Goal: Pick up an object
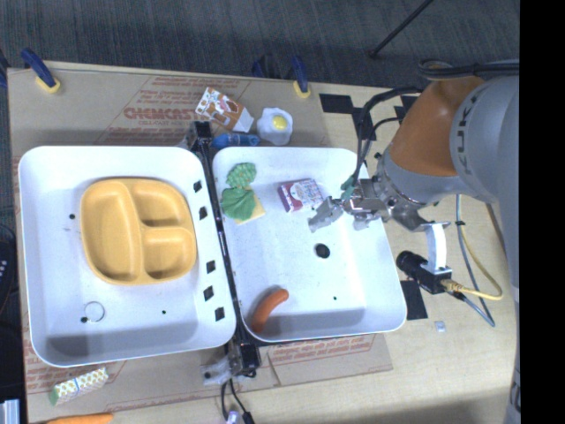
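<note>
The right white bin [375,281] holds several small items. A green leafy toy [239,174] lies by its upper left corner, with a green and yellow piece [241,204] just below it. A pink and red packet [300,193] sits in the upper middle. An orange-brown sausage [267,306] rests against the bin's front left wall. My gripper [322,218] hangs over the bin's middle right, just right of and below the packet, with nothing visibly in it. A small black spot [322,252] lies on the bin floor under it.
The left bin [40,237] holds a yellow divided tray [139,230]. Behind the bins lie a small printed carton [217,107], a blue object [234,139] and a white and yellow toy [276,124]. A wrapped snack [79,383] lies at the front left. Cables trail beside the arm [441,140].
</note>
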